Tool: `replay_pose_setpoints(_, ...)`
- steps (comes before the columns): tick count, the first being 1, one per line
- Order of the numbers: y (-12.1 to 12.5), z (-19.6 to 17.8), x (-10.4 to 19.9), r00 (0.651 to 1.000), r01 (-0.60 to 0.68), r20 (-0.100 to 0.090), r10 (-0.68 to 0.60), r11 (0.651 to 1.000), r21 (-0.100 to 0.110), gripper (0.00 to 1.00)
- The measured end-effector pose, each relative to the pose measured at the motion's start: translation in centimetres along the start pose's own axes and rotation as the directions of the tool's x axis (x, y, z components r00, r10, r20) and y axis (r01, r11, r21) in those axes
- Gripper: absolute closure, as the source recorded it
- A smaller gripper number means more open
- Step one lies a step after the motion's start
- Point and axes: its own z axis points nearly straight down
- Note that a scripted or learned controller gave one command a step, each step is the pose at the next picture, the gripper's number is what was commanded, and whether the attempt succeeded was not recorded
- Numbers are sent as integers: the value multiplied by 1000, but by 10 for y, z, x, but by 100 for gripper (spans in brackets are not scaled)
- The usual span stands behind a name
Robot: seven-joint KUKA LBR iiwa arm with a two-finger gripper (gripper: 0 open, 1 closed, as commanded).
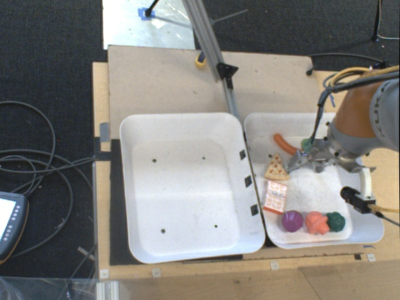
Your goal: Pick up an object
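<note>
My gripper [299,159] hangs low over the right bin [369,233], near its back left part. Just left of it lies a tan triangular cracker-like piece [275,167]. An orange sausage [284,144] lies a little behind and to the left of the gripper. A pink and white packet [275,197] rests in front of the cracker. Along the bin's front stand a purple ball [292,220], an orange lumpy toy [317,223] and a dark green toy [335,221]. I see nothing held in the gripper.
The left bin [134,167] sits beside the right one, the two rims touching in the middle. A grey pole [206,27] slants down from the top to the bins' back edge. Cables lie on the floor at the left.
</note>
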Motion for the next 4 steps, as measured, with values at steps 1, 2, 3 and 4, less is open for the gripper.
replay_pose_setpoints(1, 2, -15, -1, 1000, 0, 1, 0, 1000, -8, 100)
replay_pose_setpoints(2, -4, -69, 5, 1000, 3, 2, -3, 1000, -10, 100)
replay_pose_setpoints(3, -5, -113, 5, 1000, 4, 3, -4, 1000, -11, 100)
replay_pose_setpoints(4, -4, -159, 5, 1000, 5, 3, -5, 1000, -12, 100)
